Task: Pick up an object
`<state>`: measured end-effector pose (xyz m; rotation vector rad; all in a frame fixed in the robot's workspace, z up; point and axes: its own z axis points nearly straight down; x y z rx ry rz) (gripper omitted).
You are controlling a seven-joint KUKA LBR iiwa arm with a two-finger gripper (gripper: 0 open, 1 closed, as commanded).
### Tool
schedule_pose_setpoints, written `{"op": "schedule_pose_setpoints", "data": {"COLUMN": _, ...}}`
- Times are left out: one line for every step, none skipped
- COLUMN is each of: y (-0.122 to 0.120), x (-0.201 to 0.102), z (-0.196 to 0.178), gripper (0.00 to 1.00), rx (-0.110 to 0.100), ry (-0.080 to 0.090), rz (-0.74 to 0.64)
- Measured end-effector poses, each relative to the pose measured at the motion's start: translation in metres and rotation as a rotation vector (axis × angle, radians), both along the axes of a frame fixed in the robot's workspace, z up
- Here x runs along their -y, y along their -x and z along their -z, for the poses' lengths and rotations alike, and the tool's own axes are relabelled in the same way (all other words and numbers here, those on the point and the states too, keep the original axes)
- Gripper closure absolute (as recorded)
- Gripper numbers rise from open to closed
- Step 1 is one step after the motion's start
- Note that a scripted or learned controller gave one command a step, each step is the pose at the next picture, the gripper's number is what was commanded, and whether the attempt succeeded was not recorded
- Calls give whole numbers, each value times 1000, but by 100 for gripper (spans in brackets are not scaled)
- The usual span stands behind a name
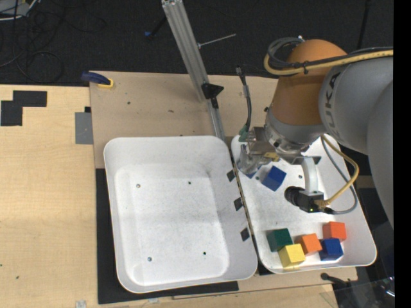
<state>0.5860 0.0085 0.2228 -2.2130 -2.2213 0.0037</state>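
My gripper (249,164) hangs low over the far left corner of the right bin (273,212), close to the wall between the two bins. A dark blue cube (273,178) lies tilted just to the right of the gripper, very near it; whether they touch is unclear. Along the near edge of the same bin sit a green cube (279,238), a yellow cube (292,254), an orange cube (311,242), a second blue cube (331,248) and a red-orange cube (334,230). The grey arm with its orange band (302,95) hides the bin's far right part.
The left bin (167,210) lies beside the right one. A slanted metal rail (189,50) rises from the bench behind the bins. A cable and a black fitting (302,199) hang off the wrist over the right bin.
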Motion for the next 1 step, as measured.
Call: {"op": "schedule_pose_setpoints", "data": {"y": -2, "x": -57, "z": 4, "gripper": 100, "rx": 2, "ry": 1, "rz": -1}}
